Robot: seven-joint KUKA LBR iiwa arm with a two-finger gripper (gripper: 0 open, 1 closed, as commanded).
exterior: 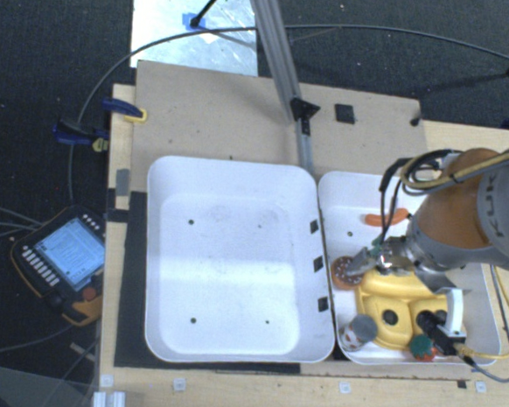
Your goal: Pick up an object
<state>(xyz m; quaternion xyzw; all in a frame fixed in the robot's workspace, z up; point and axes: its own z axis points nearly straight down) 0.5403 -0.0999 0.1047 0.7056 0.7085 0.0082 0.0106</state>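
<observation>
The arm (464, 215) reaches in from the right and hangs over the right bin (343, 192), its orange band uppermost; the gripper (380, 262) sits low in the middle of that bin, tucked under the wrist, and from here I cannot tell whether it is open or closed, nor whether it has hold of anything.

All the loose things lie in the right bin; a yellow toy (396, 302) with a dark hole in its top sits just below the gripper, close enough that they may be touching; a brown disc (346, 271) lies just beside the gripper on the side towards the left bin (223, 266); a thin orange piece (385, 220) lies nearer the far wall, apart from the rest; a grey lump (360, 328) rests against the yellow toy at the near corner by the divide; a green knob (420, 346) sits at the toy's other near corner, by the near wall.

Both bins stand side by side on the bench (226, 121); a grey pole (280, 51) slants across its far side; a pendant (62, 258) with a lit screen lies on the dark floor to the left.
</observation>
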